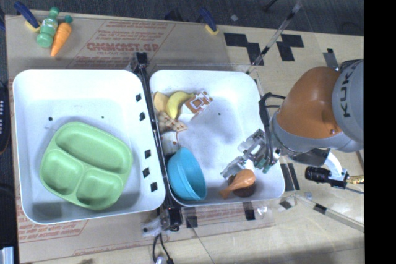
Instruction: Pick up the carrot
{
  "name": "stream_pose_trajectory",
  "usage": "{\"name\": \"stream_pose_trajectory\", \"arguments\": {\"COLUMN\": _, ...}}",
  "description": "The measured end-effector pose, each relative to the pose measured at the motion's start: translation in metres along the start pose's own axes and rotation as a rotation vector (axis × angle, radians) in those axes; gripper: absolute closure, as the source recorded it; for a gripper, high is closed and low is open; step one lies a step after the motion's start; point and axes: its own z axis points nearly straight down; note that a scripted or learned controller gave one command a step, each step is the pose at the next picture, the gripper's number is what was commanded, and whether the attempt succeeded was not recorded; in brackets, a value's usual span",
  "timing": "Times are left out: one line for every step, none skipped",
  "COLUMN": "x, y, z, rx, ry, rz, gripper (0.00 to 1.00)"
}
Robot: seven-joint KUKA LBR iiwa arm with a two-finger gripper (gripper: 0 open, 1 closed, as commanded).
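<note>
An orange, tapered carrot-like piece (240,182) lies in the right bin (216,80) at its front right corner, thin end pointing left. My gripper (245,155) hovers just above and behind it, fingers apart, with nothing between them. The lower fingertip (236,166) stands close to the orange piece, and I cannot tell whether it touches. A second small carrot (60,38) with a green top lies outside the bins on the bench at the far left back.
A blue bowl (185,175) sits at the right bin's front left. A banana (176,102) and small food toys (199,102) lie at its back left. A green divided plate (86,164) rests in the left bin (37,86). A green bottle (46,31) lies beside the outside carrot.
</note>
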Motion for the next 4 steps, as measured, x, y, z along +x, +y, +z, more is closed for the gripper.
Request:
{"name": "stream_pose_trajectory", "arguments": {"x": 0.005, "y": 0.004, "z": 0.042, "rx": 0.001, "ry": -0.001, "rz": -0.110, "gripper": 0.00}}
{"name": "stream_pose_trajectory", "arguments": {"x": 0.003, "y": 0.005, "z": 0.030, "rx": 0.002, "ry": -0.004, "rz": -0.118, "gripper": 1.00}}
{"name": "stream_pose_trajectory", "arguments": {"x": 0.004, "y": 0.005, "z": 0.030, "rx": 0.002, "ry": -0.004, "rz": -0.117, "gripper": 0.00}}
{"name": "stream_pose_trajectory", "arguments": {"x": 0.003, "y": 0.006, "z": 0.020, "rx": 0.003, "ry": -0.004, "rz": -0.126, "gripper": 1.00}}
